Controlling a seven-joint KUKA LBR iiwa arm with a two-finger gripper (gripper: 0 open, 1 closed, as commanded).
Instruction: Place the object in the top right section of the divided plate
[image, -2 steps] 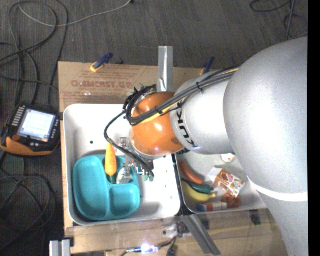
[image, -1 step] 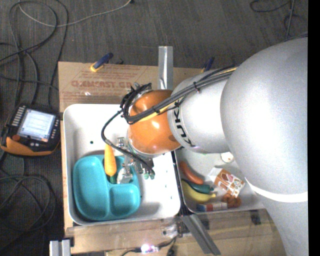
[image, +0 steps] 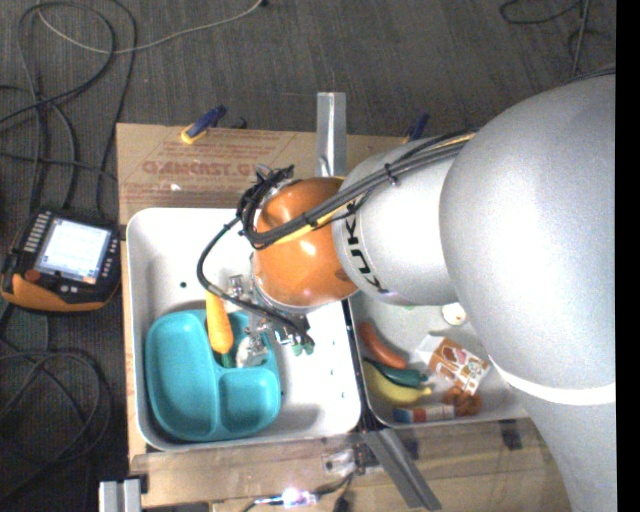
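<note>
A teal divided plate (image: 190, 385) lies in the lower left part of the left bin (image: 160, 235). An orange carrot with a green end (image: 218, 325) rests at the plate's upper right edge, partly over its top right section. My gripper (image: 262, 335) hangs just right of the carrot, over the plate's right rim, below the orange wrist band (image: 300, 250). Nothing shows between the carrot and the gripper that would tell me it is held. The arm's big grey body covers much of the right bin.
The right bin (image: 370, 400) holds a red sausage (image: 385, 345), a yellow banana (image: 400, 392), a green piece (image: 408, 377) and a snack packet (image: 458, 365). A teach pendant (image: 65, 260) lies on the floor at the left. Cables loop by the wrist.
</note>
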